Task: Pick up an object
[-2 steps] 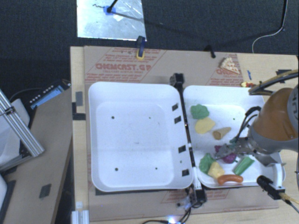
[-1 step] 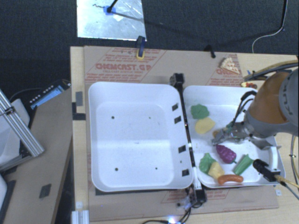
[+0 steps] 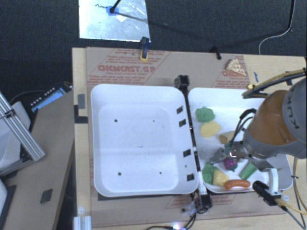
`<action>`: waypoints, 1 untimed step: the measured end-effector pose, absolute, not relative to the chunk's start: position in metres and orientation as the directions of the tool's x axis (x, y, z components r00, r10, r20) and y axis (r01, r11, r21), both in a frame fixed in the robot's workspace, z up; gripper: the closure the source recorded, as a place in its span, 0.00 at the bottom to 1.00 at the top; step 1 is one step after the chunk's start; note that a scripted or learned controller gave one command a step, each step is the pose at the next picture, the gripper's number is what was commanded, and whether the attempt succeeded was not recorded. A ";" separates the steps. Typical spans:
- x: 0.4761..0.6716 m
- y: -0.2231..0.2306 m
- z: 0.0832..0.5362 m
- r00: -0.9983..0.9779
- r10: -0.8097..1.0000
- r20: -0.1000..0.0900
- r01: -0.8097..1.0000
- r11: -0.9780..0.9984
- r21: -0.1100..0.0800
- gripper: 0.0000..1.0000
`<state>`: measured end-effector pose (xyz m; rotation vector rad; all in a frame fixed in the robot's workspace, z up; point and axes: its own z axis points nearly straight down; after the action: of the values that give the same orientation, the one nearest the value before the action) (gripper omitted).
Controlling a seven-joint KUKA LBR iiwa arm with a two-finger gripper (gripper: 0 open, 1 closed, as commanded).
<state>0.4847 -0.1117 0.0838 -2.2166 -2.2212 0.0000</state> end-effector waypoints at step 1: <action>0.488 -0.114 0.096 -0.002 1.000 -0.001 1.000 0.002 0.005 1.00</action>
<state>0.4882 -0.1143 0.0957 -2.2218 -2.2272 -0.0045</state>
